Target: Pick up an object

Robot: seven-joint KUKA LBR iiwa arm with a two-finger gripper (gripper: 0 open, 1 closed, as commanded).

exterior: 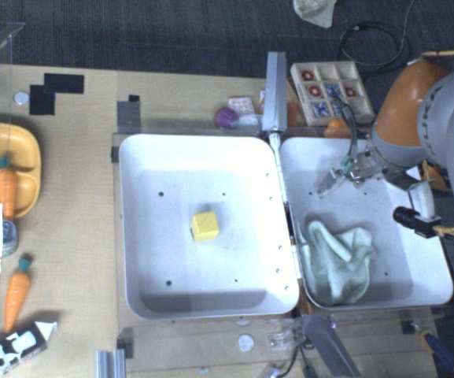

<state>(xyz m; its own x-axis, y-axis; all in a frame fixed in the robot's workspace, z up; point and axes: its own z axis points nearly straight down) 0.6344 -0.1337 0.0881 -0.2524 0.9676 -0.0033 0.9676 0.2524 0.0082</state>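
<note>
From above, two white bins sit side by side on the bench. The left bin (144,211) has one thing in it: a small yellow block (205,226), lying near the middle of its floor, well apart from every wall. The right bin (423,278) holds a pale, crumpled cloth (338,260), bunched up toward 7 o'clock in that bin and touching the wall next to the left bin.

The arm comes in from 3 o'clock. Its gripper (338,177) hangs over the right bin, up toward 11 o'clock in that bin, well apart from the cloth and far from the block. It is too small and blurry here to tell how its jaws stand, and nothing can be seen between them.

At 9 o'clock on the bench is a yellow tray (18,148) with a toy carrot (5,193) in it. At 12 o'clock, behind the bins, is a box (329,91) with little sections.
</note>
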